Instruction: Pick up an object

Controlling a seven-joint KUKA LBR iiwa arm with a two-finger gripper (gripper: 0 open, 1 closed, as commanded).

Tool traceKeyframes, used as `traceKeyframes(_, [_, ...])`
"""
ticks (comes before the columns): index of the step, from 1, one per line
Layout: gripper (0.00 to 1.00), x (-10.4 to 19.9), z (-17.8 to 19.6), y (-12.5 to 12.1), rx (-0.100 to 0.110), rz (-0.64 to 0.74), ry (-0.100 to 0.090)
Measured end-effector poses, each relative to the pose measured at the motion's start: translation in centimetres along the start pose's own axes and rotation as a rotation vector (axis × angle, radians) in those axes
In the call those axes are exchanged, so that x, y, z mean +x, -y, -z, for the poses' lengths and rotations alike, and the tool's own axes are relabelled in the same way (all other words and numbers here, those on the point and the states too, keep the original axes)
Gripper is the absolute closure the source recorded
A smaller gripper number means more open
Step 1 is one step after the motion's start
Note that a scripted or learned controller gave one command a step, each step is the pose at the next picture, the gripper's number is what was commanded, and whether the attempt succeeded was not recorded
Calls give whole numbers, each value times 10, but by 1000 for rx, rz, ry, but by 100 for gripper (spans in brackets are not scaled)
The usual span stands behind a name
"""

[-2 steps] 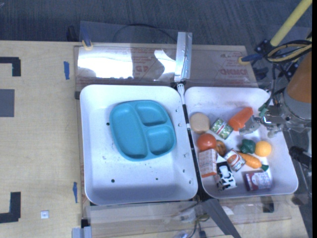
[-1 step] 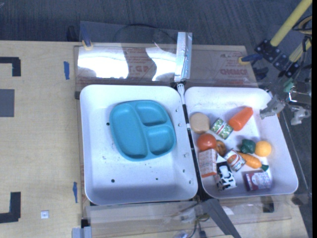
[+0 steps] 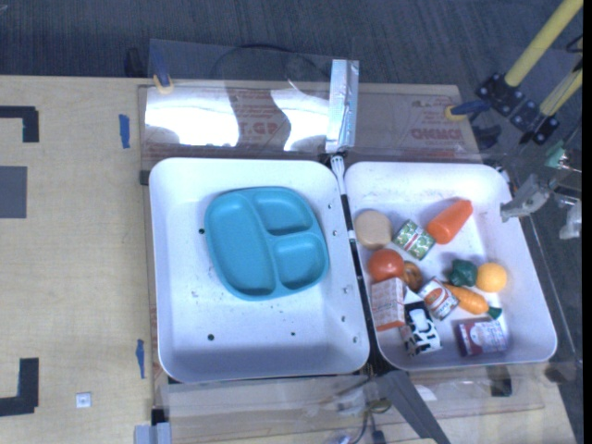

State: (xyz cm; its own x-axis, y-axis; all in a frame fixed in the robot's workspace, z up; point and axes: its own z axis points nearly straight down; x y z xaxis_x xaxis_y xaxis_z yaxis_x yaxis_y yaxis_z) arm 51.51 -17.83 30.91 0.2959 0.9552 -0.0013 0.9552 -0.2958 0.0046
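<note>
The right bin (image 3: pixel 527 276) holds a heap of toy food. An orange carrot-shaped piece (image 3: pixel 450 220) lies near the bin's back, with a beige bun (image 3: pixel 373 228) and a small green-and-white can (image 3: pixel 413 240) to its left. A red tomato (image 3: pixel 386 265) sits above a red-and-white carton (image 3: pixel 388 303). A black-and-white carton (image 3: pixel 422 331) and a dark red packet (image 3: pixel 481 337) lie at the front. A green piece (image 3: pixel 462 272), a yellow-orange ball (image 3: pixel 492 277) and a small orange carrot (image 3: pixel 469 300) lie on the right side.
The left bin (image 3: pixel 176 313) holds a blue divided plate (image 3: pixel 266 241). A clear plastic sheet (image 3: pixel 240 118) and a metal strip (image 3: pixel 342 104) stand behind the bins. Yellow rods with black clamps (image 3: pixel 518 100) cross the upper right corner. Wooden bench (image 3: pixel 65 248) lies to the left.
</note>
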Motion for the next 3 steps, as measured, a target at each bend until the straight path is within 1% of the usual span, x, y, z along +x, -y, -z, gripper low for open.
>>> traceKeyframes(1, [0,-30,-75,26,11,54,-1])
traceKeyframes(2, [0,-40,5,24,-2,-24,0])
traceKeyframes(3, [0,-38,-119,28,15,33,-1])
